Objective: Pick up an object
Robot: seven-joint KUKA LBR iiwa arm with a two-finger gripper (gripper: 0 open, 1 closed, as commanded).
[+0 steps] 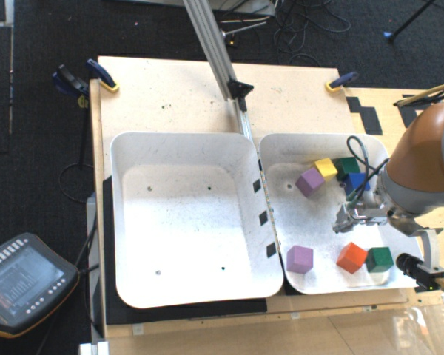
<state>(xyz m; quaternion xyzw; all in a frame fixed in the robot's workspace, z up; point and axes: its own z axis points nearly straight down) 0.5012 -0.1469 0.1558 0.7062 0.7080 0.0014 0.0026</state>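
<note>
Over the right shallow white plastic bin (281, 154), grey arm's metal pincer (349, 221) low among small cubes, finger state impossible to tell.
Just below: orange cube (351, 258) touching dark green cube (379, 259); purple cube (300, 259) near front wall; up-left, second purple cube (309, 182) beside yellow cube (325, 168); blue block (354, 182) and green block (347, 166) close behind.

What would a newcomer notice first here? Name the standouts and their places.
The coloured blocks clustered in the right bin: purple block and yellow block near the back, another purple cube, an orange block and a green block near the front. The grey-and-orange arm hangs over that bin.
</note>
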